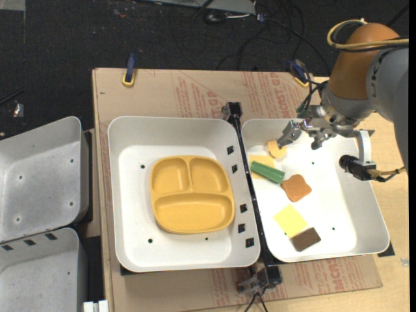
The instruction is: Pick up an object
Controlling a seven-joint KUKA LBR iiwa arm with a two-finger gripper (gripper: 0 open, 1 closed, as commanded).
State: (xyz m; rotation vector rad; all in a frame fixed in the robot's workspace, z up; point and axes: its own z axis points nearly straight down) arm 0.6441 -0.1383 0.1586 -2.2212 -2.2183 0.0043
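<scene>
Two shallow white bins side by side on the desk (175, 86), left bin (123, 194) and right bin (364, 220), met along a black divider strip (246, 187). Inside the left bin, a yellow three-compartment tray (192, 195), lying flat near the middle. Inside the right bin, five small pieces, all toward its left half: a pale yellow wedge (277, 151) farthest back, with a pale slab (259, 160) just beside and nearer; a green bar (267, 171) touching that slab's near edge, lying at a slant; an orange-brown piece (296, 187) just right of the green bar's end; a yellow square (290, 220) nearer still; a dark brown block (305, 239) touching the yellow square's near right corner.

Reaching in from the right, grey arm (390, 77) with orange band (357, 64), wrist over the far part of the right bin. Pincer (303, 135) low over the bin's far left area, fingers apart, nothing between them; left fingertip (286, 138) just right of the pale yellow wedge, whether touching it not clear. Black cable fitting (354, 166) hanging right of the wrist, above the bin floor.

Left of the desk, two more white bins (39, 174) on the dark floor. Blue clamp (130, 70) at the desk's far left edge, another (299, 70) at the far right.
</scene>
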